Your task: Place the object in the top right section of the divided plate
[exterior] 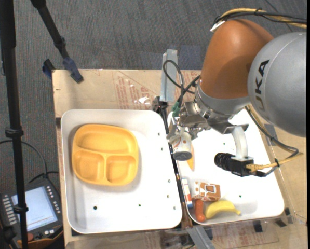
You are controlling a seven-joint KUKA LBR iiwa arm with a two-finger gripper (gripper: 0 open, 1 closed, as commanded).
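Yellow plastic marks the divided plate (106, 154), which lies in the left bin (118, 217) with all three of its sections bare, so nothing has been delivered to the top right section yet. Which object is meant cannot be told for certain; the candidates lie in the right bin (264, 204): a banana (221, 209), a small orange-and-white box (207, 190) and a reddish item (198, 207) grouped at its near edge, with an orange sliver (189, 161) further up. The end effector (182, 147) hangs over the right bin's left side, just above that sliver; whether its fingers are apart or together cannot be told, and nothing is visibly held. Picking, carrying across the divider and releasing all appear to remain. Both bins rest on the cardboard-covered surface (108, 87).
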